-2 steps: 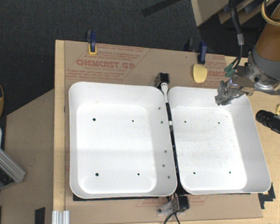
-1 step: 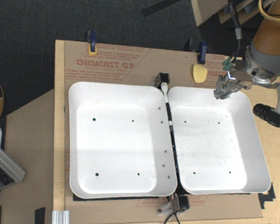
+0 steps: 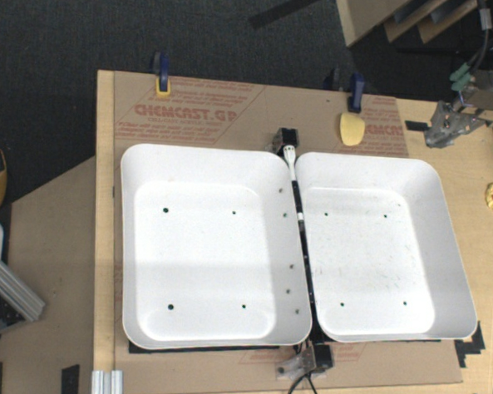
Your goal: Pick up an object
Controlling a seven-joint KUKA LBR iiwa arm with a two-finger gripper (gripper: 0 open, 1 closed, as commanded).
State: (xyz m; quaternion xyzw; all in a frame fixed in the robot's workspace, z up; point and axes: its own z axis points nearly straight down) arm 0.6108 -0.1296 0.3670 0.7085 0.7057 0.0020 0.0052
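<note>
Bench (image 3: 261,101): two white bins (image 3: 210,248) side by side | gripper (image 3: 450,129) top right, grip state unclear

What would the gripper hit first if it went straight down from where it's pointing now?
Probably the bare bench top beside the right bin, not the bin itself. The gripper hangs above the bench's far right corner, though its height is hard to judge from this slanted view.

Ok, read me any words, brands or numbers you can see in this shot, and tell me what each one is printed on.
"CHEMCAST GP": red print on the brown protective sheet behind the left bin.
Red print at the sheet's right rear, behind the right bin: same style, too blurred and partly covered to read.
Smaller red lines under the brand name: too small to read.
Faint red print along the sheet's front edge: unreadable.
</note>
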